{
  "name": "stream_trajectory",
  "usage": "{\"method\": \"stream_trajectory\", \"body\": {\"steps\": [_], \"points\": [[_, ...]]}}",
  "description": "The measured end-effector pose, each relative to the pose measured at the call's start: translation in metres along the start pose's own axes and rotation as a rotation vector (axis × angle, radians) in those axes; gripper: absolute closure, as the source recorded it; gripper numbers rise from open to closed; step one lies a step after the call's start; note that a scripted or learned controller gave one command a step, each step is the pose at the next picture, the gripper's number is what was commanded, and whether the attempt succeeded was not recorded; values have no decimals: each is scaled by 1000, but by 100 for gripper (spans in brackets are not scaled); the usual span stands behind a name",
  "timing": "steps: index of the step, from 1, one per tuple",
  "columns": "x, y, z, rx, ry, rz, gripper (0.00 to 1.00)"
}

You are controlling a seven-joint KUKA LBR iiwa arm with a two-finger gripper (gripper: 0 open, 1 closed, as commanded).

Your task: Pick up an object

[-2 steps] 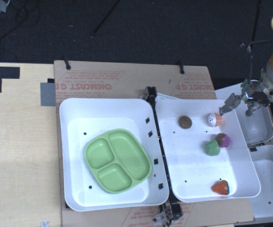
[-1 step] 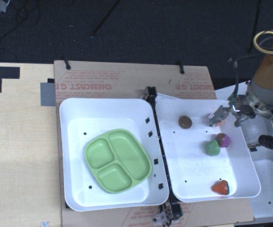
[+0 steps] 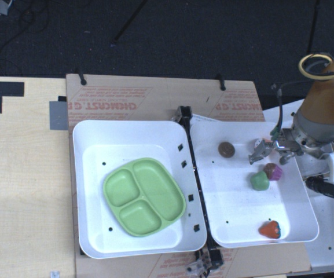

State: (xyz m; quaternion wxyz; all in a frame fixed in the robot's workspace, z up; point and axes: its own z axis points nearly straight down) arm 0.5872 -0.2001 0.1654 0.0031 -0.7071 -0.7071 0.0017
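Hovering over the right bin [image 3: 305, 225], the claw [image 3: 263, 151] carries nothing; its fingers are spread apart, so the pick is not yet made. All candidates lie in that bin: brown ball [image 3: 226, 149] near its back wall, green lump [image 3: 260, 181] and magenta piece [image 3: 274, 172] just below the claw, orange-red item [image 3: 270, 229] near its front rim. The arm [image 3: 319, 106] reaches in from beyond the bin's right rim, wrist low.
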Motion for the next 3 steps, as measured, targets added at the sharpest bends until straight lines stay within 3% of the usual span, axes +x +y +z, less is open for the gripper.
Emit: {"method": "stream_trajectory", "body": {"steps": [1, 2, 3], "points": [[-4, 8, 40, -25, -6, -3, 0], [-4, 6, 32, -21, -6, -3, 100], [-13, 1, -23, -8, -3, 4, 100]]}}
